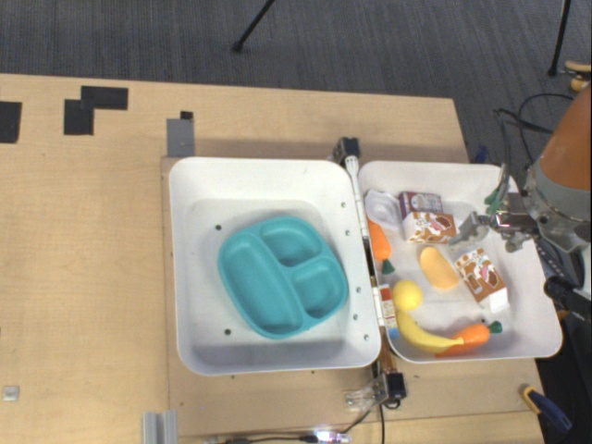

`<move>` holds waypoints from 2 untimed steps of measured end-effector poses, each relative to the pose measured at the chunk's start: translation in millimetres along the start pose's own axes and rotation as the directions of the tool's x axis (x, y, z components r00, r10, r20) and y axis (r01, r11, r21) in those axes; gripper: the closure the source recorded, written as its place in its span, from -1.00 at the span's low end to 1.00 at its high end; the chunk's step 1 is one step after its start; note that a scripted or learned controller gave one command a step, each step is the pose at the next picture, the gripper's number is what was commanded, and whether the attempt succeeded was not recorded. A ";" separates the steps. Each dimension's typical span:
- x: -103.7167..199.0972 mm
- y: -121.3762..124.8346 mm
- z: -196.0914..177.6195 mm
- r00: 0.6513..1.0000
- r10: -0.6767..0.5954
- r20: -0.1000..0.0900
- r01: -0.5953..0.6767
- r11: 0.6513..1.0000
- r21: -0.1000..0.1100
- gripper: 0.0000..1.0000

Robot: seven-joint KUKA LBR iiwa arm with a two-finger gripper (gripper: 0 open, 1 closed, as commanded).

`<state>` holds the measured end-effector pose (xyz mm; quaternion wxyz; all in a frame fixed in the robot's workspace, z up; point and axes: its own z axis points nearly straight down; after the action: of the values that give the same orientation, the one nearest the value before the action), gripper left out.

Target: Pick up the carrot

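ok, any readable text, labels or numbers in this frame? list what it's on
None legible.
Upper brown-and-white packet: printing, too blurred to read.
Lower brown-and-white packet: printing, too blurred to read.
Purple-and-white packet: markings too small to read.
Teal divided plate, both white bins: no text visible.

The worktop (83, 248) is pale wood, ending at grey carpet (277, 26) along its far edge. Two shallow white bins sit on it side by side, touching: the left bin (194, 276) and the right bin (532, 336). Black patches (92, 107) mark the worktop's far left. A small grey block (180, 137) stands just behind the left bin's corner.
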<state>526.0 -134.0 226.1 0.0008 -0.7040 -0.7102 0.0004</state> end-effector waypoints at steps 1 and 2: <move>43.6 -22.1 21.8 0.996 -0.090 -0.001 0.090 0.996 0.001 -1.00; 98.0 -13.3 46.0 0.999 -0.054 -0.003 0.054 0.999 0.004 -1.00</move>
<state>511.8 -36.1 180.1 0.0032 -0.6844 -0.7291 0.0009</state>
